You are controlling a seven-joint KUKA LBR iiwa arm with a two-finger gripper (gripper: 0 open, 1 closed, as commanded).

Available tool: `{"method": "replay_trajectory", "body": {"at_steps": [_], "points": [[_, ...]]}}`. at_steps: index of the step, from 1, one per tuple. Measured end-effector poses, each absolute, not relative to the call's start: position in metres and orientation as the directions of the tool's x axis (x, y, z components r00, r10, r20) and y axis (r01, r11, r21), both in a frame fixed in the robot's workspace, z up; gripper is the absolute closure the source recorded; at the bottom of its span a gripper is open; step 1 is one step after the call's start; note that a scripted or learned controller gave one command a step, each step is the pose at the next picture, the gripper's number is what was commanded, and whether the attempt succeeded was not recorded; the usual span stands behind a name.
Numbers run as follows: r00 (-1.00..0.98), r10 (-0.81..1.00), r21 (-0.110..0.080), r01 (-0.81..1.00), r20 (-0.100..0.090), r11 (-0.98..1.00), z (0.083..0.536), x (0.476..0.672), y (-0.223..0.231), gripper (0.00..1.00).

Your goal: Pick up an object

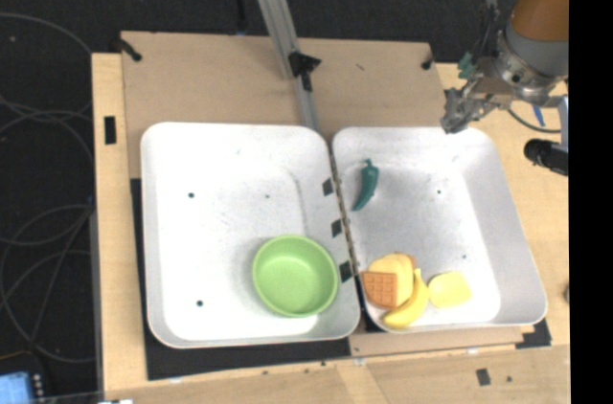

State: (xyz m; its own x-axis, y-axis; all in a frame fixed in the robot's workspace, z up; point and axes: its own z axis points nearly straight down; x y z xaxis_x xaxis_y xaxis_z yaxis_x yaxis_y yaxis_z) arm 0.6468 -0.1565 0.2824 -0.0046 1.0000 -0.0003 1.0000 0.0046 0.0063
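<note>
With the tool hanging over the far edge of the right bin, its spread impossible to tell, the small teal pepper toy near that bin's left wall looks light, stiff and smooth, best pinched across its narrow middle.

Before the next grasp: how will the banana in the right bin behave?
The banana looks like smooth toy plastic: probably stiff, light, a bit slippery. It is curved and touching the waffle toy, so a push may pivot it, and fingers may foul the neighbour.
</note>
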Motion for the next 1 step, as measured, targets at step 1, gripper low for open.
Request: {"method": "replay_trajectory", "body": {"at_steps": [1], "points": [[-0.005,1.000,-0.001,1.000,-0.001,0.005,0.2669,0.6385,-0.1010,1.00]]}}
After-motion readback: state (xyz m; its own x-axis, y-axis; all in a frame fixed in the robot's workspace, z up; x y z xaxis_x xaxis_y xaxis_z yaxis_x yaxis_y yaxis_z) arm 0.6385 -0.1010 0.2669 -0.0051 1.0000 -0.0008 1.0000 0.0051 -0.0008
